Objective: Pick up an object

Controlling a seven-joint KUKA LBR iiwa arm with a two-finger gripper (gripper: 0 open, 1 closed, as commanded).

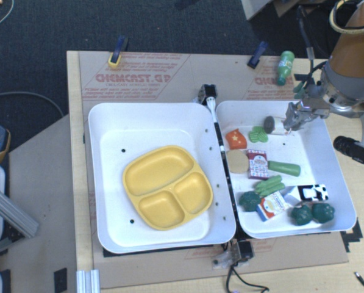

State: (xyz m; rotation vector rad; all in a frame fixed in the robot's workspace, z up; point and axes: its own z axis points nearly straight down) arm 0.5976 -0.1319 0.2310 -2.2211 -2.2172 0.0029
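Observation:
The right bin (334, 163) holds several small toys: a red-orange piece (235, 139), a light green piece (258, 134), a grey oval (269, 124), a tan disc (236, 161), a red and white carton (257, 164), a green cylinder (283, 168), a black and white block (313, 193) and dark green lumps (312, 213). My gripper (292, 119) hangs over the bin's far part, just right of the grey oval. Nothing shows between its fingers.
The left bin (102, 163) carries a yellow three-part tray (167, 187). A green bottle (285, 67) lies on the cardboard behind the right bin. Blue clamps (117, 51) sit at the board's far edge. The arm (352, 60) enters at upper right.

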